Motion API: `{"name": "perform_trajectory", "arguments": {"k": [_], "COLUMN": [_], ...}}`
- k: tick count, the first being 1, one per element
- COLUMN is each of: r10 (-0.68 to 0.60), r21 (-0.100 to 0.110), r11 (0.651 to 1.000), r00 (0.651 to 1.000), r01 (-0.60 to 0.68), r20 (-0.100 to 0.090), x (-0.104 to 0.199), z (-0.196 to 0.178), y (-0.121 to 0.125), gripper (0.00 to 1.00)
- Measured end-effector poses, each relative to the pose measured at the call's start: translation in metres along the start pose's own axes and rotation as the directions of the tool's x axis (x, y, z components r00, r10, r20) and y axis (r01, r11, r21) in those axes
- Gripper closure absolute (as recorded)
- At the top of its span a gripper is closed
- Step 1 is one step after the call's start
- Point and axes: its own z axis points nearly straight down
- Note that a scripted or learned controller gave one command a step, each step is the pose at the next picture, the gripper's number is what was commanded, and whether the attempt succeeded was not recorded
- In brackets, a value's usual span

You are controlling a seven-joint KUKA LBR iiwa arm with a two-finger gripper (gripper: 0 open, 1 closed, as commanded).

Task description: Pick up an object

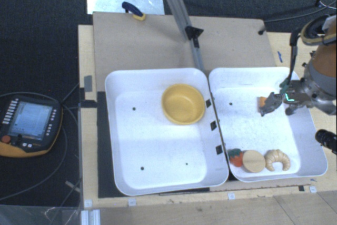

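My gripper (279, 107) hangs over the upper part of the right bin (247, 79), open, with nothing between its fingers. A small orange piece (261, 100) lies on the bin floor just beyond the left fingertip (268, 106); I cannot tell if they touch. Along the right bin's front edge sit a red and green item (235, 155), a round tan disc (253, 161) and a croissant-shaped piece (278, 159). A yellow bowl (182, 104) stands upright in the back of the left bin (131, 166).
A grey pole (176, 0) slants over the board behind the bins, ending at a black clamp (193, 33). A teach pendant (29, 124) lies on the floor to the left. The arm's body (322, 68) covers the right bin's far right rim.
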Motion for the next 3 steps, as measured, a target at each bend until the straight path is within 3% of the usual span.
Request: {"name": "perform_trajectory", "arguments": {"k": [1, 3], "r10": [0.000, 0.000], "r21": [0.000, 0.005], "r11": [1.000, 1.000], "r00": [1.000, 1.000], "r01": [0.000, 0.000], "r20": [0.000, -0.001], "x": [0.000, 0.004], "z": [0.000, 0.112], "y": [0.000, -0.013], "gripper": [0.00, 0.00]}}
